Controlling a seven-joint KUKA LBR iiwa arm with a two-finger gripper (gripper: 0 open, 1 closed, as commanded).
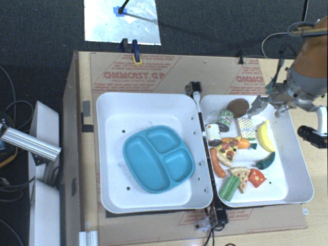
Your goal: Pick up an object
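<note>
The right bin [294,152] holds several toy foods: a brown round piece [238,106], a green can [224,119], a white cylinder [213,132], a checkered packet [247,128], a yellow banana [265,136], a pizza slice [226,150], a dark green pepper [265,161] and a red piece [257,178]. My gripper [267,107] hangs over the far right part of this bin, just above the banana and right of the brown piece. Its fingers stand apart with nothing between them.
The left bin [115,117] carries a blue divided plate [158,158]. A black divider rail [202,137] runs between the bins. An orange sausage [217,164] and green stalks [229,186] lie near the right bin's front left. The arm's grey wrist [305,88] overhangs the bin's far right corner.
</note>
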